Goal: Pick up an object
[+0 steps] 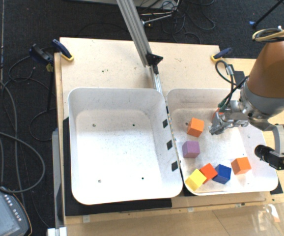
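The grey two-finger gripper [217, 127] hangs low over the right-hand shallow white bin [267, 183]; whether it is released or clenched cannot be told, and no block shows in its grasp. Just to its left lies an orange cube [196, 127], close but apart. Below and left of the tool sits a purple cube [190, 149]. Further below, a yellow cube [196, 179], a small orange-red cube [209, 171] and a blue cube [222, 173] huddle touching in a row. Another orange cube [241, 165] rests below and slightly right of the tool. The left-hand white bin [78, 132] lies well away to its left.
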